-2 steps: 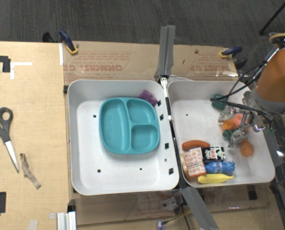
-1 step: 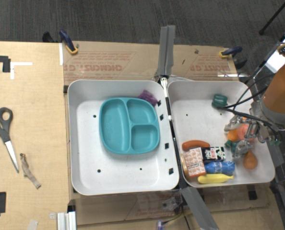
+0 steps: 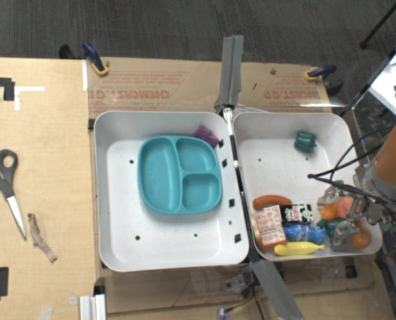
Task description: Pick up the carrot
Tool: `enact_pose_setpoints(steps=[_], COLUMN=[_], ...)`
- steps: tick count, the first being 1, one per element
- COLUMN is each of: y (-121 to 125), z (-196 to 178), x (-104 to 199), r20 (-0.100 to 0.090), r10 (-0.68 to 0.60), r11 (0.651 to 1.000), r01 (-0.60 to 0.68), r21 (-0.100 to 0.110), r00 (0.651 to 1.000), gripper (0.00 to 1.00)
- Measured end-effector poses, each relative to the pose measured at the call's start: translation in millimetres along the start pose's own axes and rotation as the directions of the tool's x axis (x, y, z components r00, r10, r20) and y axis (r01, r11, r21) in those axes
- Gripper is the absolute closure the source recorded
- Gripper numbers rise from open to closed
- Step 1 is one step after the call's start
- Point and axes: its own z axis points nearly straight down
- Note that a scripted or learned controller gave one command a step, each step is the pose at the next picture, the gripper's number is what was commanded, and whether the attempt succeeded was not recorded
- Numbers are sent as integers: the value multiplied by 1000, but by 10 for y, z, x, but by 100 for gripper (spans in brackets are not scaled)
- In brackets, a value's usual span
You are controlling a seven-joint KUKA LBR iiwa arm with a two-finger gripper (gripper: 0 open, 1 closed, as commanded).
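The carrot (image 3: 329,212), a small orange piece, lies at the right end of the right bin (image 3: 278,142) among a cluster of toys. My gripper (image 3: 343,213) reaches in from the right and sits low right over that spot, against the carrot and a pink-orange piece (image 3: 345,205) beside it. Its metal parts and black cables cover part of both pieces. I cannot make out whether anything is held.
Around the carrot lie a red sausage (image 3: 272,201), a printed box (image 3: 269,225), a black-and-white block (image 3: 298,213), a blue toy (image 3: 303,233), a yellow banana (image 3: 298,248) and an orange ball (image 3: 362,240). A green cup (image 3: 305,141) sits at the far side. The left bin holds a teal divided plate (image 3: 181,175) and a purple piece (image 3: 207,136).
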Motion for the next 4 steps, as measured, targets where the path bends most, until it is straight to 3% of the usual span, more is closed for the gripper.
enact_pose_setpoints(steps=[1,2,3,4], y=[-6,2,180,630], z=[-8,-117,-1190,-134], x=[-515,-537,-725,-457], r20=[4,10,4,2], r10=[211,207,433,363], r11=[978,978,901,932], r01=[-211,-207,-433,-363], r21=[0,0,1,0], r00=[978,978,901,932], gripper=[0,100,100,100])
